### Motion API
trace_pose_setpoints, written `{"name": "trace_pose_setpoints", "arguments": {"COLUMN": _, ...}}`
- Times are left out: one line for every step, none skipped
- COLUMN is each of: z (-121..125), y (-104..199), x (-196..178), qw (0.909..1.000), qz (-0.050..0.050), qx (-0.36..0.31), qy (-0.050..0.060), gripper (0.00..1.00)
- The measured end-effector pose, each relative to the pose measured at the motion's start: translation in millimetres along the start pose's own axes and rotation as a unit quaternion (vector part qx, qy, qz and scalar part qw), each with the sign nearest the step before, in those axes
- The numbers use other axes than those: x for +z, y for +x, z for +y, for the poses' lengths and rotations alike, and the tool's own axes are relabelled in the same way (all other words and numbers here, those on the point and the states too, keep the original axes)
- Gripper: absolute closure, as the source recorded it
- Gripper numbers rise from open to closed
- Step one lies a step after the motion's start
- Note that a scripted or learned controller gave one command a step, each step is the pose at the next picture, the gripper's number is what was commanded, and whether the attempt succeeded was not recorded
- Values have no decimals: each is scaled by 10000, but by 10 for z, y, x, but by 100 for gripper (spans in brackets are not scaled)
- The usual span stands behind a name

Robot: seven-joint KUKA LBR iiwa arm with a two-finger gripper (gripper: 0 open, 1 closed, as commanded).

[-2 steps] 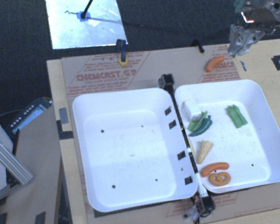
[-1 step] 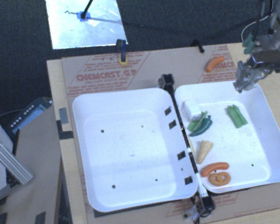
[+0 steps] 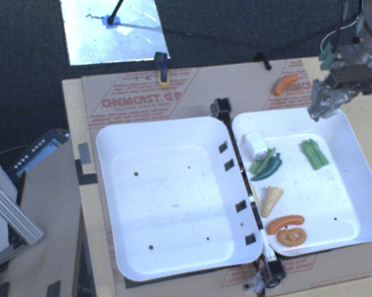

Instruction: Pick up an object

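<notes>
The right bin (image 3: 361,176) holds several small toys. Along its left wall lie a white cylinder (image 3: 254,145), a dark green pepper (image 3: 267,164), a pale corn cone (image 3: 271,200), an orange-red sausage (image 3: 285,222) and a brown pretzel (image 3: 292,236). A bright green bean bundle (image 3: 314,153) lies further right. My gripper (image 3: 320,107) hangs over the bin's far right corner, above and a little right of the bean bundle. Nothing shows in it.
The left bin (image 3: 171,194) sits beside the right one, with a black divider rail (image 3: 240,171) between them. Another orange sausage (image 3: 285,84) lies on the cardboard behind the right bin. A yellow-blue clamp (image 3: 161,69) stands at the board's far edge.
</notes>
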State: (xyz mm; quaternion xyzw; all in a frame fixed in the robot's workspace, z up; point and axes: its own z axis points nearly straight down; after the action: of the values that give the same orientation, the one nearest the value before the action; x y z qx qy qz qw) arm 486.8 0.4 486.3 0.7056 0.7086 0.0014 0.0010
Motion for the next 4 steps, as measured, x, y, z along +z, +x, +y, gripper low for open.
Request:
{"name": "trace_pose_setpoints", "arguments": {"z": 0, "y": 149, "x": -19, "qw": 10000, "qz": 0, "qx": -2, "qy": 3, "gripper": 100}}
{"name": "trace_pose_setpoints", "arguments": {"z": 1, "y": 320, "x": -131, "qw": 10000, "qz": 1, "qx": -4, "qy": -1, "gripper": 100}}
{"name": "trace_pose_setpoints", "arguments": {"z": 0, "y": 453, "x": -130, "qw": 10000, "qz": 1, "qx": -1, "qy": 3, "gripper": 100}}
{"name": "trace_pose_setpoints", "arguments": {"z": 2, "y": 544, "x": -70, "qw": 10000, "qz": 0, "qx": 3, "qy": 4, "gripper": 100}}
